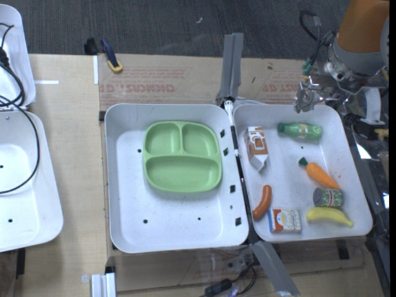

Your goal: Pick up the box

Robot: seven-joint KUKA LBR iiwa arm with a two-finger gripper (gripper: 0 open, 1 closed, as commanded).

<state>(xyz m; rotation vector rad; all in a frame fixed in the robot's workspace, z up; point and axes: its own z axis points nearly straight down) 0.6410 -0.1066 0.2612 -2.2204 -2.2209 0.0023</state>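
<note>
the left bin (pixel 117 184) carries a green divided plate (pixel 182 156) set toward its upper middle, with bare white floor below it and down its left side. the two bins meet at a shared rim — a grey divider bar (pixel 231 67) rises from that seam at the far edge.

in the right bin (pixel 352 166), a brown-and-white carton (pixel 257 147) lies just beside the seam, a sausage (pixel 262 202) below it, and the box (pixel 285 220) (small, orange and white, lying flat) sits near the bin's near rim. a banana (pixel 329 216) lies to its right, apart from it, with a can (pixel 328 197) just above the banana and a carrot (pixel 320 174) above that. a green bottle (pixel 300 130) lies on its side near the far rim.

my gripper (pixel 307 103) hangs at the far rim of the right bin, above the bottle and well apart from the box — it holds nothing i can see, and how wide it stands i cannot tell. open floor shows in the bin's middle, between carton and carrot.
</note>
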